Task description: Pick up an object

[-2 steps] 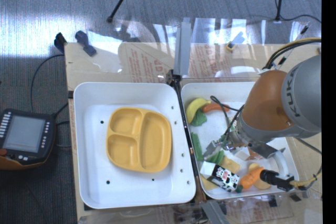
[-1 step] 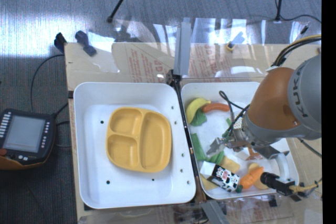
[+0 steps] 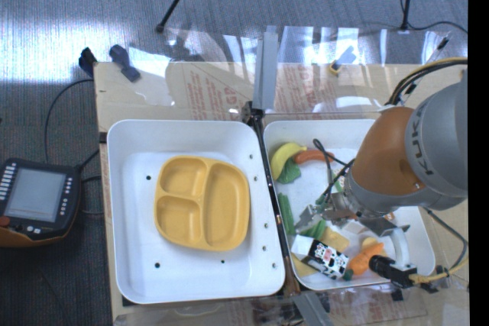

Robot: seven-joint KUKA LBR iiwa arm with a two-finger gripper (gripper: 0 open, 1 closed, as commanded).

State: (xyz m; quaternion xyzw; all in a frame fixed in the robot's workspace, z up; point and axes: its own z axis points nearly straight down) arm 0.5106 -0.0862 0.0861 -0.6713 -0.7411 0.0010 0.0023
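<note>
Fixed overhead view of the desk point(image 3: 183, 80), as I read it from the remote station. The landmark is the yellow divided plate point(image 3: 202, 202), which lies alone in the left bin point(image 3: 130, 141). To the plate's right, across the shared rim, the right bin point(image 3: 424, 259) holds the candidate objects in a loose heap: a yellow banana point(image 3: 284, 157) and an orange carrot point(image 3: 310, 157) at the far side, green pieces point(image 3: 286, 211) nearest the plate, and a black-and-white carton point(image 3: 327, 256) at the near side.

The arm point(image 3: 397, 160) reaches over this heap, and the hand point(image 3: 319, 215) sits low among the items, just right of the green pieces. Whether it is apart, together, or clamped on anything I cannot tell; the wrist hides much of it.

Risks, in my judgement: the items lie touching, so a closing grasp could catch two at once or push one aside. The rounded banana may roll out of a shallow pinch. A descent near the bin wall could foul the rim.
</note>
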